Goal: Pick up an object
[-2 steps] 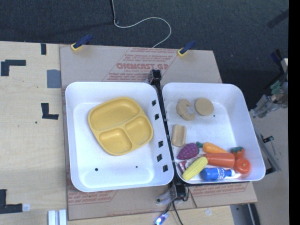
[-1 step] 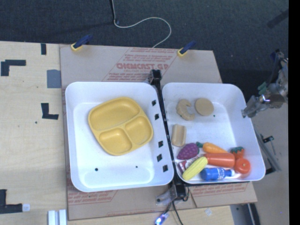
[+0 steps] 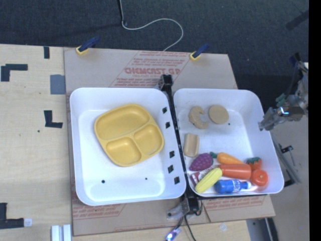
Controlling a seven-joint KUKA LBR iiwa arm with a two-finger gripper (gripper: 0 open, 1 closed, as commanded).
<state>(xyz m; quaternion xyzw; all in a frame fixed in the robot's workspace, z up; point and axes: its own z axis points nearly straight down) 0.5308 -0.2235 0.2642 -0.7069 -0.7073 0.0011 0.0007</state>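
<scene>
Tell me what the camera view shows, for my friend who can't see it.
Two white bins sit side by side: the left bin holds a yellow divided plate, and the right bin holds toy food, including corn, a carrot, grapes and cookies. The gripper hovers by the right bin's right edge.

Gripper (image 3: 273, 117) fingers too small, blurred

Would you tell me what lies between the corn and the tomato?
In the camera view, a blue bottle lies between the corn and the tomato.
</scene>
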